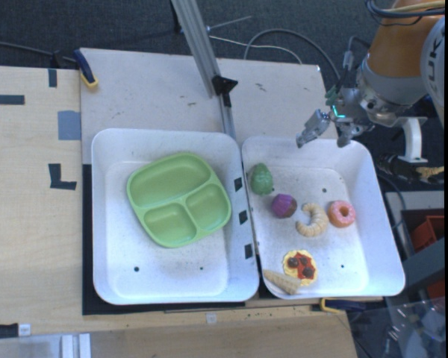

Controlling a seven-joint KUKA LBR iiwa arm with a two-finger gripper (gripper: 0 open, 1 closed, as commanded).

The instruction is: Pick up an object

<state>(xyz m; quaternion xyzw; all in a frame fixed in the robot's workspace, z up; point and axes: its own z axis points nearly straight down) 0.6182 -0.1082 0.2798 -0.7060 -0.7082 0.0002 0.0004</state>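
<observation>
Pink and glossy, the doughnut (341, 214) in the right bin (381, 267) looks like the easiest thing to take, and I use it as the landmark for everything else. The gripper (325, 132) hangs well up and a little left of the doughnut, over the bin's far rim, with its two fingers spread apart and nothing between them.

To do the step well, I would judge that the arm should travel down and slightly right until the fingers straddle the doughnut, then drop straight onto it. The jaws should close across the ring's outer edge, along the line that keeps them clear of the croissant (311, 220), which lies just left of the doughnut and almost touches it. A slanted approach risks nudging both pieces together.

Other toys lie further off: a purple fruit (284, 205) left of the doughnut beyond the croissant, a green vegetable (260, 178) up and left again, a small pizza (300, 265) below and left, and a cone-shaped piece (281, 281) lower left still, at the bin's near wall. Far to the doughnut's left, the green divided tray (178, 198) sits in the left bin (108, 259).

The doughnut itself is a small ring, pink icing on top with a pale hole, lying flat on the bin floor. It seems rigid plastic, so a firm pinch should hold.
</observation>
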